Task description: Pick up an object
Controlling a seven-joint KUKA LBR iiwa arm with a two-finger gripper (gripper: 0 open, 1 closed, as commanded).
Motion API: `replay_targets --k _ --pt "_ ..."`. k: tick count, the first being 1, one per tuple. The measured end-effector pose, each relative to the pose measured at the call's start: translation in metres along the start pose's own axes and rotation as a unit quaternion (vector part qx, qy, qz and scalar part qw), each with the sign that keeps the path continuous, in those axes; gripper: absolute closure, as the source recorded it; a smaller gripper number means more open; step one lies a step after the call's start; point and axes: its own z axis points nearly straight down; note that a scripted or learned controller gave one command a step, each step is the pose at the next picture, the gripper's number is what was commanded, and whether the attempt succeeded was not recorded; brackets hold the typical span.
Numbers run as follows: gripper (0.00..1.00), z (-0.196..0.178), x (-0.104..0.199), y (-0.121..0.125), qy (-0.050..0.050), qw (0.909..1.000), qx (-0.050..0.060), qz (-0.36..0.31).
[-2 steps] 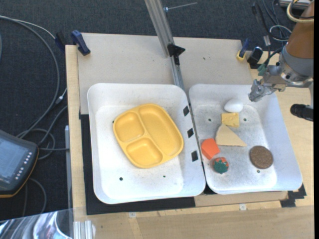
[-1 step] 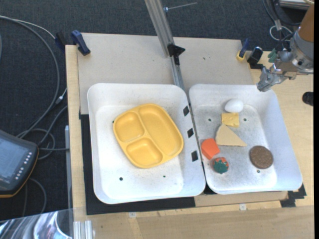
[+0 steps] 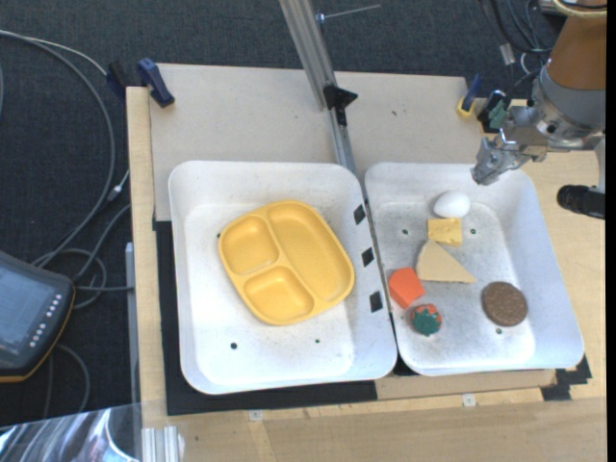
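Observation:
The right bin (image 3: 551,258) holds a white egg (image 3: 450,203), a small yellow block (image 3: 445,230), a tan wedge (image 3: 443,264), an orange-red block (image 3: 405,285), a small red and green piece (image 3: 426,320) and a brown round disc (image 3: 503,303). My gripper (image 3: 487,166) hangs over the bin's far edge, up and to the right of the egg, with nothing seen between its fingers. A yellow divided plate (image 3: 284,260) lies in the left bin (image 3: 192,210).
A metal post (image 3: 313,41) slants up from between the bins at the back. Blue clamps (image 3: 156,80) sit at the bench's far corners. Cables and a handheld pendant (image 3: 29,320) lie on the floor at left.

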Motion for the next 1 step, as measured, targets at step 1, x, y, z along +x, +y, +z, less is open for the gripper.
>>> replay_targets --k 1 --pt "1.0 0.008 0.051 -0.0076 0.0 1.0 0.001 -0.001"
